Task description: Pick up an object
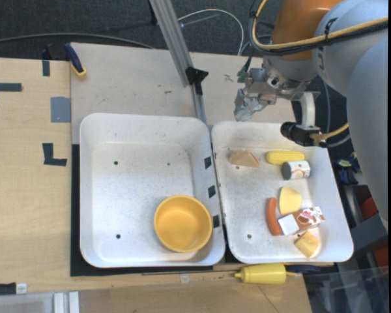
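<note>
Pale wooden bench (pixel 26 194), two white bins (pixel 94 175)

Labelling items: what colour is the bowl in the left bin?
Yellow-orange; the bowl shows clearly in the camera view.

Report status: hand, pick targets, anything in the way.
Hand hovering above right bin's top-left corner, holding nothing visible. Toy food untouched in right bin; yellow bowl in left bin. Nothing blocking.

a bulky pale grey arm (pixel 362 51) with a glossy orange band (pixel 304 8), yellow and black cables (pixel 274 41) looping around it, ending in a small metallic grey gripper (pixel 246 109)
</note>
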Robot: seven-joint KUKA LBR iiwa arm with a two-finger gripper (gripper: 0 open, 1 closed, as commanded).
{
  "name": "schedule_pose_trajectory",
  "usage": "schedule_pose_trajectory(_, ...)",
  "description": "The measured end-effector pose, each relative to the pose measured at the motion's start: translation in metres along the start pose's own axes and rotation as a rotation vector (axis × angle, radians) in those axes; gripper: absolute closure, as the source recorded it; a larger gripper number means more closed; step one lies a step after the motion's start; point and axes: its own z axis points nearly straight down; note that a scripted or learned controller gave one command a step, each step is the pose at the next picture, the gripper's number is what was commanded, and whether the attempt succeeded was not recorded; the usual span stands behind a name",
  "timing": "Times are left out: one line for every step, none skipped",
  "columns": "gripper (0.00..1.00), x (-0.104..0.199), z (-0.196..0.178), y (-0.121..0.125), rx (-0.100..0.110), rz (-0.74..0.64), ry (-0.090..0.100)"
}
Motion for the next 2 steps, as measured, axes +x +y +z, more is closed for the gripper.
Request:
schedule_pose_trajectory(1.00, 0.065, 0.001, 0.001, 0.000, -0.001, 0.000)
schedule_pose_trajectory(1.00, 0.116, -0.003, 0.003, 0.001, 0.000, -0.001)
